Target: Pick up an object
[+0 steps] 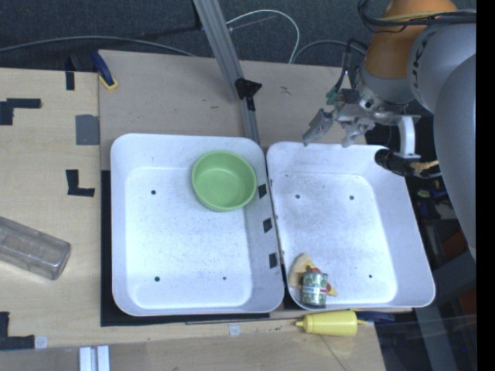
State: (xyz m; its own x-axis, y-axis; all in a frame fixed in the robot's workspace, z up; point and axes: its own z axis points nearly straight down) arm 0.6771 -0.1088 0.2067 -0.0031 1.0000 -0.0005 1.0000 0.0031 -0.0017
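From my end the bench (170, 91) is a light wood top with a few bits of dark tape stuck on its left side. Sitting right on it are the two white bins, side by side and touching: the left bin (139, 284) and the right bin (402, 230). A clear plastic container (31, 247) lies on its side over at the left edge, well apart from the bins. There's a yellow bottle (334, 323) lying flat just in front of the right bin's near rim. A slanted metal pole (224, 45) comes down to the bench behind the bins.
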